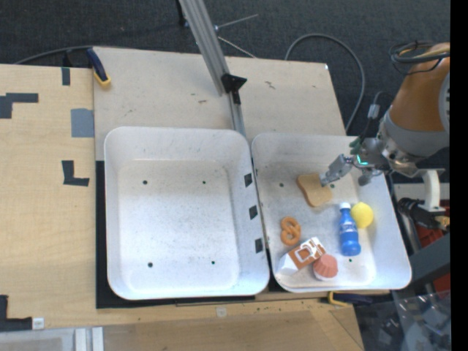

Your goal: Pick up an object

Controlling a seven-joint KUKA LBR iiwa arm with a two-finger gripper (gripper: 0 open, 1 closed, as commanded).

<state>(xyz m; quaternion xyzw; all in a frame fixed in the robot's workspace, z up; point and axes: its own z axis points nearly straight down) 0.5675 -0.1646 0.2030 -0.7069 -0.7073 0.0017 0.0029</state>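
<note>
On a light wood bench [44, 218] over dark carpet, two shallow white bins sit side by side and touching; a metal pole [208, 46] slants down from the top to the seam between them. Blue-yellow clamp [99, 67] at the bench's far left edge, grey and black tape marks on the left panel. Left bin [117, 159]: bare white floor with a few dark dots. Right bin [380, 265]: tan bread-slice toy [314, 191] upper middle, orange pretzel [290, 230] below it, blue bottle [349, 230] with white cap just beside a yellow ball [363, 214], orange-white block [306, 252] touching a red-white rounded piece [326, 268] near the front wall. Arm enters from right, orange band up top, wrist angled down-left. Gripper [335, 174] sits just above-right of the bread slice's edge; cannot tell how it stands or whether it touches the slice.
</note>
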